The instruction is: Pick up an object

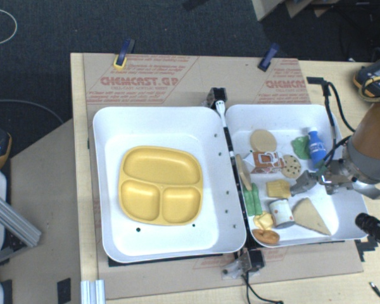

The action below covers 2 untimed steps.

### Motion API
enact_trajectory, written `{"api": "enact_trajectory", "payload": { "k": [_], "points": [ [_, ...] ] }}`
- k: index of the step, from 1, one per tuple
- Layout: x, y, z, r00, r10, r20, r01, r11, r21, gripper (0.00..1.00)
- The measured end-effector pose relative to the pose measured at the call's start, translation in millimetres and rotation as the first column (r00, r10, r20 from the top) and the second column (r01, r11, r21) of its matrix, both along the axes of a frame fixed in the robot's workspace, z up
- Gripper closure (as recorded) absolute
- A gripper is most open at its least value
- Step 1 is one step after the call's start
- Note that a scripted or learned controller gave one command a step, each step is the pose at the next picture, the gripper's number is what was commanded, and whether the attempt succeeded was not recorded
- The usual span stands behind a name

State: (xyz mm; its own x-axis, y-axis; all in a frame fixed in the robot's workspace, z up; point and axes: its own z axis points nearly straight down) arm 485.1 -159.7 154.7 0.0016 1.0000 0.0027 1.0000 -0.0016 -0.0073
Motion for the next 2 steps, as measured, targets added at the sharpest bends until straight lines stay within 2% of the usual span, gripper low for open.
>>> {"api": "enact_trajectory", "payload": {
  "k": [2],
  "points": [
    [-3.6, 1.5, -71.4, 1.0, 0.002, 0.004, -0.002, 1.0, -0.001, 0.0]
  ]
}}
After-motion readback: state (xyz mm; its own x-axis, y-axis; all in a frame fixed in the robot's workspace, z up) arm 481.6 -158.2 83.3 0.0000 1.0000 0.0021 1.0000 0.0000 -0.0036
